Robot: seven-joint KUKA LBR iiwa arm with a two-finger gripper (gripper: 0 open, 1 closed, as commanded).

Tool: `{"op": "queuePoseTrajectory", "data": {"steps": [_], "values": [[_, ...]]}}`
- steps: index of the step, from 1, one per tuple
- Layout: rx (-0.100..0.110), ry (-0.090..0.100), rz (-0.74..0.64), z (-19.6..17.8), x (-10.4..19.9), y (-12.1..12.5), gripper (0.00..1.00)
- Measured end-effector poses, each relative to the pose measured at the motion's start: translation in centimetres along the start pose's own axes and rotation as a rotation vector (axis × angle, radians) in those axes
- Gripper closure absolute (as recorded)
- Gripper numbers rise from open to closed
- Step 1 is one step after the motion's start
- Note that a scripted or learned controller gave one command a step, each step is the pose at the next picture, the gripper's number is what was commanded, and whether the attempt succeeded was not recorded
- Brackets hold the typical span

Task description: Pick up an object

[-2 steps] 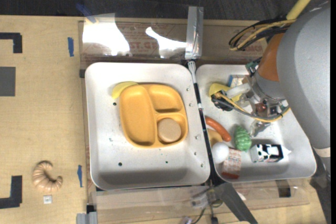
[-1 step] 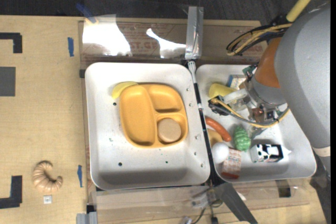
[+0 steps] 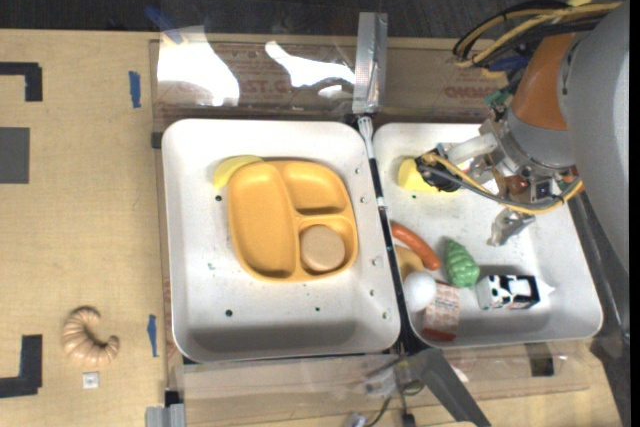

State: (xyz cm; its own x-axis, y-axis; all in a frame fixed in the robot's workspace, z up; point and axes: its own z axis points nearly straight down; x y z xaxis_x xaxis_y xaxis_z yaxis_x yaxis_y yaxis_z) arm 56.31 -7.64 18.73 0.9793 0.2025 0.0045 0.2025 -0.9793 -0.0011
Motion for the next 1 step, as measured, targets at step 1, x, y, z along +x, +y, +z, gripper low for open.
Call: {"op": "queuePoseTrajectory", "data": {"steps": [1], "values": [[0.001,-0.004,-0.085,9.71,2.07,2.15,0.00]]}}
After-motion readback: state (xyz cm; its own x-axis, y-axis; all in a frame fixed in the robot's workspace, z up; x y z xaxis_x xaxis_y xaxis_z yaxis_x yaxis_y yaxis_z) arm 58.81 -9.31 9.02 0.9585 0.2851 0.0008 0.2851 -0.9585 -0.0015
